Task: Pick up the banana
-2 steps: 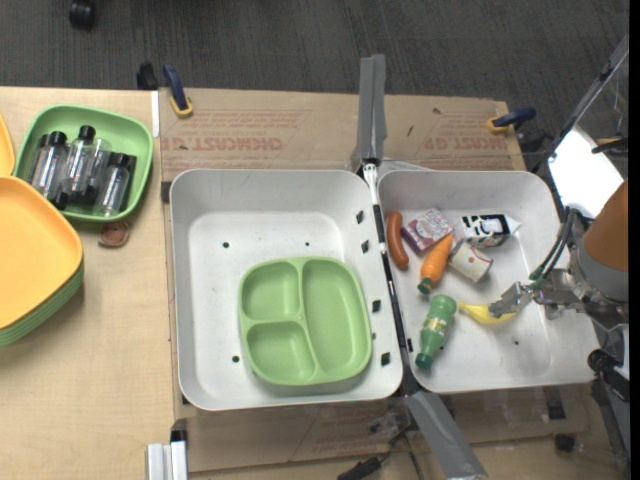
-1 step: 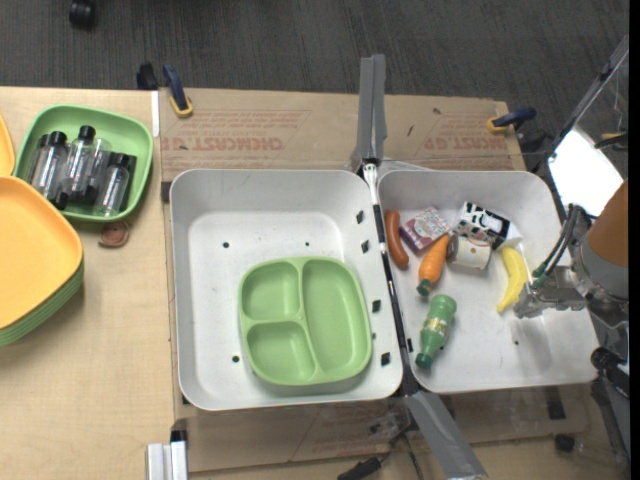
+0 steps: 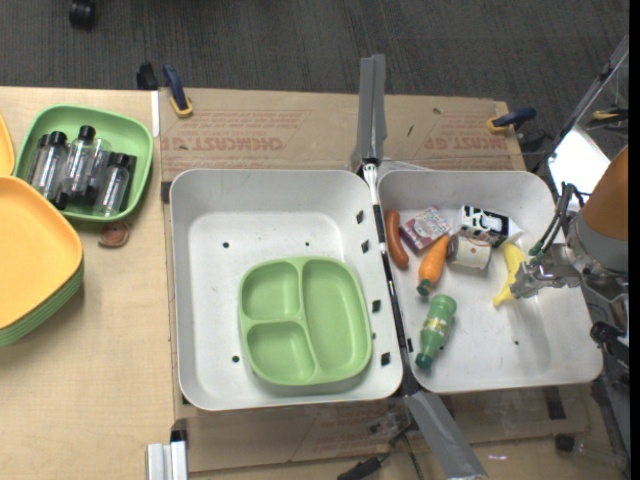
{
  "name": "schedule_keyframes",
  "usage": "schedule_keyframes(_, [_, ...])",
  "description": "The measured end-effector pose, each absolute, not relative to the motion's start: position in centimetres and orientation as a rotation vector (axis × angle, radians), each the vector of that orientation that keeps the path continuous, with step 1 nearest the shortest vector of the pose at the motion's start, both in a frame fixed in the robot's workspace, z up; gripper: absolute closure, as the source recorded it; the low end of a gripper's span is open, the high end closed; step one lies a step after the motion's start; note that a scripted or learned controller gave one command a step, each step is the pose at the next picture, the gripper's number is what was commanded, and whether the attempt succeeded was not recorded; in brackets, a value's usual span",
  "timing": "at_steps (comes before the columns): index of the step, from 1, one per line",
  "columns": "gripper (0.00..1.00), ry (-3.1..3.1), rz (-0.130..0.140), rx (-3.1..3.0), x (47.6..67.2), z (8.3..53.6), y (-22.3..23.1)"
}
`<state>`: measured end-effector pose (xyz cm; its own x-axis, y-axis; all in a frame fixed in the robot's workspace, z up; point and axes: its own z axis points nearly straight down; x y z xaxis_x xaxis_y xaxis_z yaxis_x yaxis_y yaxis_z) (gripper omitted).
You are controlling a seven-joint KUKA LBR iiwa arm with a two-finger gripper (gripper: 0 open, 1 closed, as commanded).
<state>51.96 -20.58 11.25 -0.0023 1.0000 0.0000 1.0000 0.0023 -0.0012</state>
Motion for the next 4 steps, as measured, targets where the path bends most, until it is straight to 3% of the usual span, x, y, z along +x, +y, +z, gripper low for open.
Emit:
schedule_keyframes(2, [1.00,-2.400,0.002,-2.031,58.6,12.0,-22.2])
schedule_keyframes(3, [1.00,-2.197,0.003,-2.244,53.4,9.1,-19.4])
schedule_keyframes(4, [1.00,-2.139,0.003,-2.297,47.6,9.1,-16.6])
